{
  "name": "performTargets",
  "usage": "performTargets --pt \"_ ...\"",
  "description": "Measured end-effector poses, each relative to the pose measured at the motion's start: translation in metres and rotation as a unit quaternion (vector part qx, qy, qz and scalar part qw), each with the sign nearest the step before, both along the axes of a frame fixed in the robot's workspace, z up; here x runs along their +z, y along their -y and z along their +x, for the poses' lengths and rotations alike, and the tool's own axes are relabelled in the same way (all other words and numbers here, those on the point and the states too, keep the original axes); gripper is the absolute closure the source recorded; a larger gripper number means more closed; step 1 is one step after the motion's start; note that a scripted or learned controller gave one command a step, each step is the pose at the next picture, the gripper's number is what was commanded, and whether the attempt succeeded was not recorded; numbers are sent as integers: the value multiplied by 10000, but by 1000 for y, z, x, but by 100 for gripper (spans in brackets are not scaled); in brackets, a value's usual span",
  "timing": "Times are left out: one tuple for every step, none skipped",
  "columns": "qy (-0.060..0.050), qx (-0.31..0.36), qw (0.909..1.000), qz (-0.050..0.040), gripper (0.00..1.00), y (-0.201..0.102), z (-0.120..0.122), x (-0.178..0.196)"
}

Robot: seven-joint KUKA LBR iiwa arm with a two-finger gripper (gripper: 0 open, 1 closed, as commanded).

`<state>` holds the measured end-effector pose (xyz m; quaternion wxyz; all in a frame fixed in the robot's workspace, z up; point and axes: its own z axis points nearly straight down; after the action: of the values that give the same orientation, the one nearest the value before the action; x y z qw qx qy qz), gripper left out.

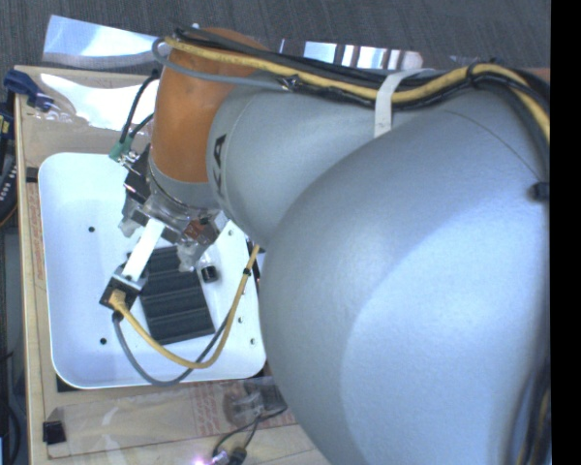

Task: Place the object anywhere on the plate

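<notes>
My grey arm with its orange band reaches in from the right and covers most of the view. Its wrist hangs over the left white bin. My gripper points down into the middle of that bin; from above I see a black ribbed block and a white bar on it. A yellow cable loops from the gripper across the bin's near side. Whatever lies under the gripper is hidden by it.
The left bin's white floor shows at the far left and near corners. The arm's bulk hides the right bin. Tools and clutter lie on the bench beyond the left bin's outer edge. A wooden bench edge runs along the front.
</notes>
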<state>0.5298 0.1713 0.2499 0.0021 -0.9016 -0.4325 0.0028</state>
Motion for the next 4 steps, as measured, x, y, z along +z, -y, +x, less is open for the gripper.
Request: performTargets --pt "27 -3107 9505 -14 0 -36 44 -41" --pt "20 -2739 9617 -37 0 -46 113 -135" --pt "3 -1958 9806 -12 0 -1 113 -76" --pt "-14 -1415 9899 -16 0 -41 61 -160"
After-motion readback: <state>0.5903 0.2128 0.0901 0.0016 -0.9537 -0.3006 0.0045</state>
